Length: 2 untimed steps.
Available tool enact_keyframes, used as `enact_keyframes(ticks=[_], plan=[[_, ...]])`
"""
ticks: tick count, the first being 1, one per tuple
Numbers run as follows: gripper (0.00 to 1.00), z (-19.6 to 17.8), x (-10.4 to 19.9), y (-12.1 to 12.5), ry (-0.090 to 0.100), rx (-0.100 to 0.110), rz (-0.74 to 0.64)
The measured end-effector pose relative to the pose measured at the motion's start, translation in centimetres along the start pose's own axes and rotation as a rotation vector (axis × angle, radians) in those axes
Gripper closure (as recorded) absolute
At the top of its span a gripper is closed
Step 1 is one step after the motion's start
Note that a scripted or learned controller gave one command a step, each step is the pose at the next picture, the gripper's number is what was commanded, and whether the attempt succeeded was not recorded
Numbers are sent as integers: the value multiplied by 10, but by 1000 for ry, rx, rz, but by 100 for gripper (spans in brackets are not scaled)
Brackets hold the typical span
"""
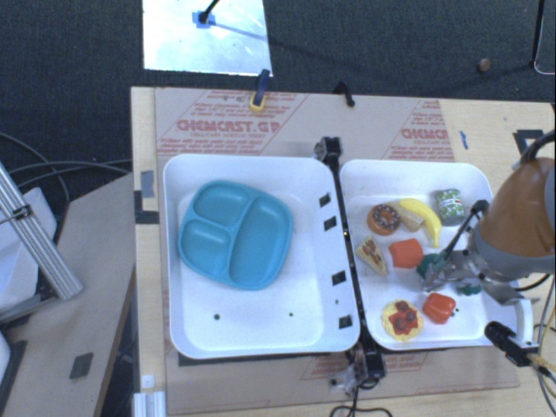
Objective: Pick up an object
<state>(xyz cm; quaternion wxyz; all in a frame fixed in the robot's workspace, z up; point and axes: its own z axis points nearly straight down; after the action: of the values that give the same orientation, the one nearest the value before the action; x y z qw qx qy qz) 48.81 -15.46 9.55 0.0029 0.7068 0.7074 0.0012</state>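
1. Step in hand: approach. My jaws (432, 270) hang low in the right bin (473, 179), just beside the orange block (406, 253).
2. Jaw state: I cannot tell; nothing visibly held.
3. Next move, I judge: centre over one piece, perhaps the red pepper (440, 307), then descend.
4. Hidden: my arm (521, 224) covers the bin's right side.

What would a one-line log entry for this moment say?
arm: over right bin | claw: low beside orange block | grip: cannot tell | left bin: blue plate
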Motion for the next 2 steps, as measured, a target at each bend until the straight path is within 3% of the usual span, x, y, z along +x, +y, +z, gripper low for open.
enact_keyframes(ticks=[1, 2], plan=[[100, -47, 11, 73, 0, -5, -7], [100, -153, 94, 42, 5, -5, -12]])
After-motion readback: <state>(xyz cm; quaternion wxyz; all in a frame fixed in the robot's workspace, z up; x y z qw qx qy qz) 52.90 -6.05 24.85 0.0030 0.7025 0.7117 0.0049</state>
